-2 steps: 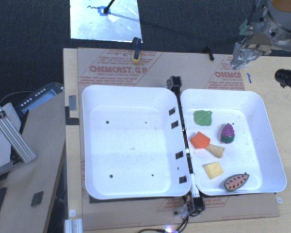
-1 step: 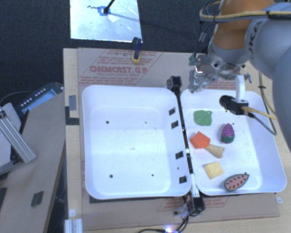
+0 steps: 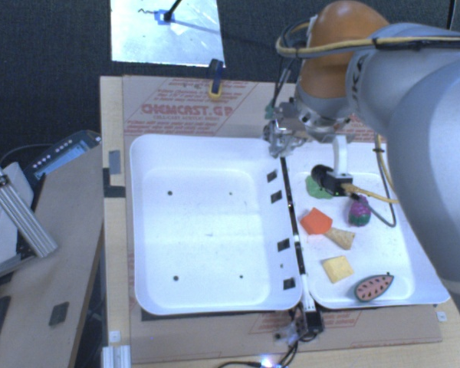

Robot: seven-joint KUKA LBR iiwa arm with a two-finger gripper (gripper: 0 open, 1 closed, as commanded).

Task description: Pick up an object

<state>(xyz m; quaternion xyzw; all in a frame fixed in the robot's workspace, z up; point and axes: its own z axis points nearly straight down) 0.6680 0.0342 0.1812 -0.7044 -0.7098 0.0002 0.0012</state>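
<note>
Caught the claw (image 3: 280,146) at the far end of the seam (image 3: 290,205) between the left bin (image 3: 153,205) and the right bin (image 3: 402,263), up and to the left of the orange block (image 3: 316,221). Could not tell whether open or closed. Found the orange block lying in the right bin, close to the seam. Noted a tan wedge (image 3: 340,238) just beside the block's lower right corner, a yellow square (image 3: 337,268) below the block, a watermelon-slice toy (image 3: 373,287) farther down and right of it, a purple-and-green piece (image 3: 359,211) just to its right, and a green piece (image 3: 315,186) just above it.
</note>
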